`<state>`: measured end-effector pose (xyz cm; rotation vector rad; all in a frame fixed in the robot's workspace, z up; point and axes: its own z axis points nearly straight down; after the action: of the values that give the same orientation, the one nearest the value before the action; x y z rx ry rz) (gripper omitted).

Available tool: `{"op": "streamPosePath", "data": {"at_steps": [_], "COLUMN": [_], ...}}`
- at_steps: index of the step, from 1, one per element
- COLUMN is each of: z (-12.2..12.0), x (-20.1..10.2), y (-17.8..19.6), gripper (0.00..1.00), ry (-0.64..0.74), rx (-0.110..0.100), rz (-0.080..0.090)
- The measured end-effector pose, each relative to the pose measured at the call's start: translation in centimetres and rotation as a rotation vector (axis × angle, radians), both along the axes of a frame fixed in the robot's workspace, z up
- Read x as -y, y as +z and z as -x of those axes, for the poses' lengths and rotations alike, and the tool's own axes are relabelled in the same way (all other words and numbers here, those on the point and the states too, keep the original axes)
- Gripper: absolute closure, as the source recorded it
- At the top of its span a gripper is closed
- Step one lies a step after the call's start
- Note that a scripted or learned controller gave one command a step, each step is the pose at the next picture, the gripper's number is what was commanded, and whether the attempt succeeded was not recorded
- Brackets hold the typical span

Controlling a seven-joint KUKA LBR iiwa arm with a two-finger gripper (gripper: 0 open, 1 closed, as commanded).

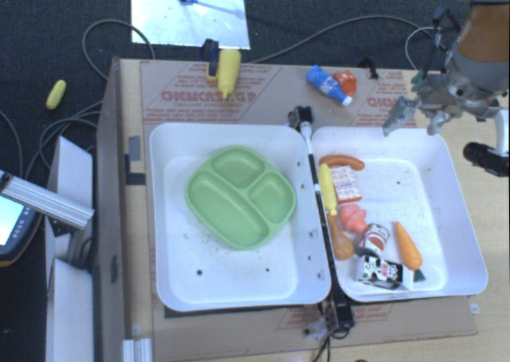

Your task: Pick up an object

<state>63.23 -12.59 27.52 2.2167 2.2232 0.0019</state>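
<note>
The right bin [434, 193] holds several small items: a sausage [342, 163], a yellow stick [327, 188], a red-and-white packet [345, 185], a pink toy [353, 217], a small can [374, 237], a carrot [409, 245], an orange piece [341, 245] and a black-and-white carton [380, 271]. My gripper [417, 119] hangs over the bin's far right corner, above and apart from all of them. Its two fingers stand spread with nothing between them.
The left bin [171, 273] holds a green divided plate [241, 196]. Behind the bins lie a yellow bottle [227, 70] and a blue-and-red bottle [330, 84] on the cardboard. Cables run around the back and left of the bench.
</note>
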Motion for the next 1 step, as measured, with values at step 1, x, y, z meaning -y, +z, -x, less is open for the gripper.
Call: {"op": "streamPosePath", "data": {"at_steps": [1], "z": [4.11], "x": [4.72], "y": [-18.35], "gripper": [0.00], "ry": [-0.002], "rx": [-0.004], "rz": [-0.001]}}
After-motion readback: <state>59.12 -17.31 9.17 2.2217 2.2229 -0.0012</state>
